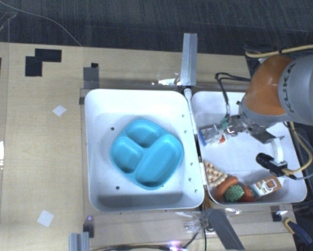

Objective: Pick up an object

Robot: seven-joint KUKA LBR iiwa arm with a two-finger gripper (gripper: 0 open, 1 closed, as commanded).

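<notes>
Since I must lift something, my gripper point(225, 131) hangs low in the right-hand shallow white bin point(297, 195) beside a small crumpled clear packet point(211, 135), grip state unclear.

The grey arm point(302, 90) reaches in over the right bin point(297, 192), orange band above its wrist, tool point(219, 132) low near the bin's left wall.

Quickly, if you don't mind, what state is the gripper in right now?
Gripper: over the right bin; whether open or closed cannot be told.
</notes>
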